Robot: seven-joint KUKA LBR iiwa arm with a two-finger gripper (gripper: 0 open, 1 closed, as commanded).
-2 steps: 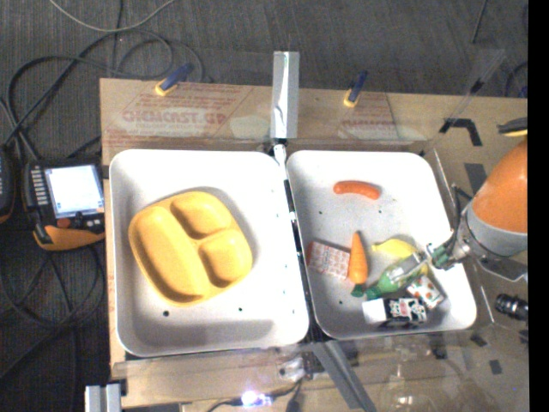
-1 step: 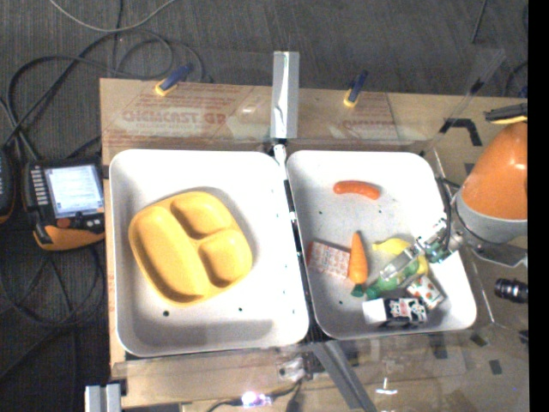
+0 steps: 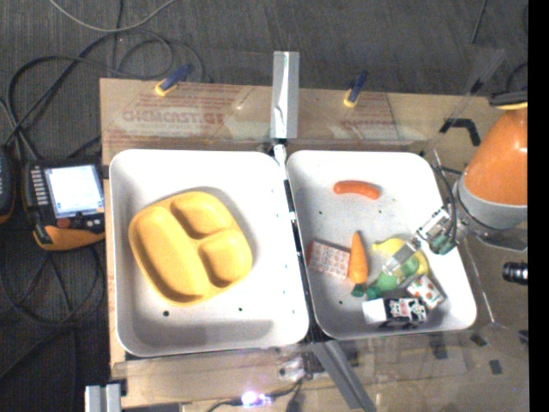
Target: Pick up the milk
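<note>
The bench point(image 3: 214, 110), a brown board with faint red lettering, is carrying two shallow white bins side by side. The right bin point(image 3: 322, 312) is sitting directly beneath the gripper point(image 3: 433, 230), which is hanging over its far right side. The left bin point(image 3: 137, 333) is lying well to the gripper's left, touching the right bin along a shared edge. A metal post point(image 3: 285, 93) is standing on the board behind the seam between them, and two blue-and-yellow clamps point(image 3: 171, 79) are gripping the board's back edge.
</note>
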